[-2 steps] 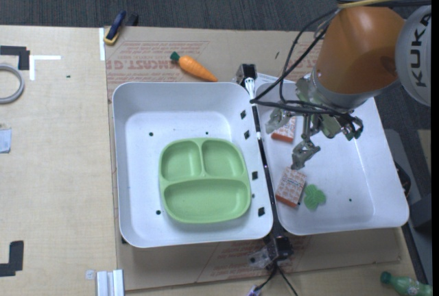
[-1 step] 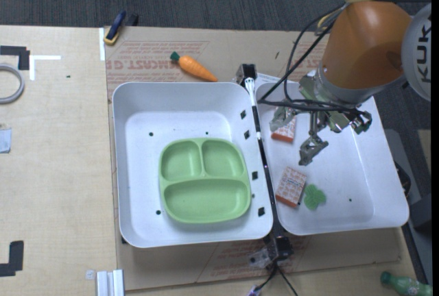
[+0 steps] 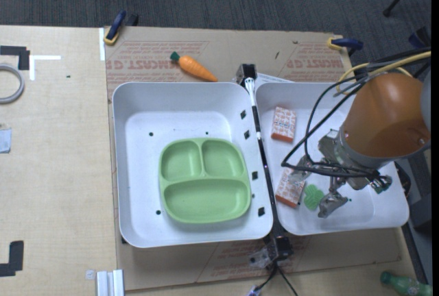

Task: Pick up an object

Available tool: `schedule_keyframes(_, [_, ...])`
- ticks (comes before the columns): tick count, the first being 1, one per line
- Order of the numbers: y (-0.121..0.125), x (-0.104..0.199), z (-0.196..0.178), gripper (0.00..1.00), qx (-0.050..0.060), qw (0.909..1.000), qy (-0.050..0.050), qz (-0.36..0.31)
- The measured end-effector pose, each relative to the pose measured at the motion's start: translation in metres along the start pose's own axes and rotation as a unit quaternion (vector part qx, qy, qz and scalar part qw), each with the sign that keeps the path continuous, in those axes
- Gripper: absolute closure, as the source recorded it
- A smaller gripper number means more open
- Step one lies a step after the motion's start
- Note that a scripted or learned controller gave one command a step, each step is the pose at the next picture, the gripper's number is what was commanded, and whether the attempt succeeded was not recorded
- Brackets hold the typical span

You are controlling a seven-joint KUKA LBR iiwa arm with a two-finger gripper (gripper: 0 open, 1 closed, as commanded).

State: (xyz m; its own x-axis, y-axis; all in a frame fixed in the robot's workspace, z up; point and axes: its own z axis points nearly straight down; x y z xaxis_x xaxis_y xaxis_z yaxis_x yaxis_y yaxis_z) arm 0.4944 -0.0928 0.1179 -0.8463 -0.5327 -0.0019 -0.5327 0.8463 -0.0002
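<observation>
Low in the right-hand bin (image 3: pixel 384 216), gripper (image 3: pixel 333 204) hanging just right of a small green object (image 3: pixel 313 196), with a reddish packet (image 3: pixel 290 188) lying beyond it to the left, long axis roughly upright in frame; finger spread impossible to tell, seemingly nothing held.

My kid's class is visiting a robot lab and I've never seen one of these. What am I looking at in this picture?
One camera looks down at a slant on a bench. The orange and grey shape at right is a robot arm; its gripper hangs low over the right bin. That bin holds two small packets and a green object. The left bin holds a green divided plate. A toy carrot lies on the cardboard behind. I can't tell whether it grips anything.
</observation>
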Motion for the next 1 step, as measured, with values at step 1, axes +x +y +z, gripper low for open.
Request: schedule_keyframes(1, [0.0044, -0.1042, -0.0746, 0.00, 0.000, 0.9999, -0.001, -0.014])
